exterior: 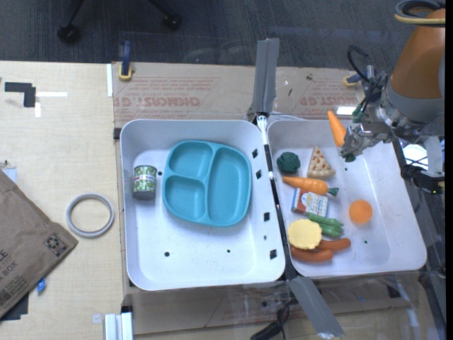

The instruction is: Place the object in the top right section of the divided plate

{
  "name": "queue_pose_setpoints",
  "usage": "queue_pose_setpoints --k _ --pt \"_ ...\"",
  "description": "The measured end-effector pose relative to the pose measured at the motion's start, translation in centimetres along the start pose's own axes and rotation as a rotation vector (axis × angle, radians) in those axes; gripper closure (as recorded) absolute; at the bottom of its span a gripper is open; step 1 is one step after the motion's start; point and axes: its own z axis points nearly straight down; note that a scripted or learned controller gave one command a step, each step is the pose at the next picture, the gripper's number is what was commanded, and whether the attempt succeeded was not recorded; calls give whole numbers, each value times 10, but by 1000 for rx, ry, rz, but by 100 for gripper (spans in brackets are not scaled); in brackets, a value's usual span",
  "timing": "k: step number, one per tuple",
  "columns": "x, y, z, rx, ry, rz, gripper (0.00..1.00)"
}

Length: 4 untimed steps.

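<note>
— How far along?

— From my console, early. The gripper (350, 147) hangs over the right bin (396, 253), fingers closed on a small carrot (337, 127). The divided plate (208, 183), at nine o'clock from it, has nothing in it yet.

Red print runs upside down along the flattened cardboard sheet (212, 91) behind the bins, well to the left of the gripper (349, 147); it seems to read "CHEMCO'Z GE", and it repeats nearer the gripper, just behind it. The brown box (25, 243) at the desk's far left corner shows black letters "BOX". Labels on the can (144, 181) and small carton (311, 203) are too small to read.
</note>
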Motion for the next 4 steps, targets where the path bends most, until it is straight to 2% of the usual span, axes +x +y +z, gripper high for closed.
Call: queue_pose_setpoints --k 1,2,3,4 --pt "-28 -1 36 1 1 171 100" --pt "-5 -1 39 0 2 -126 100" --pt "61 -30 22 0 1 -179 100" --pt "115 -3 19 -2 0 -463 100"
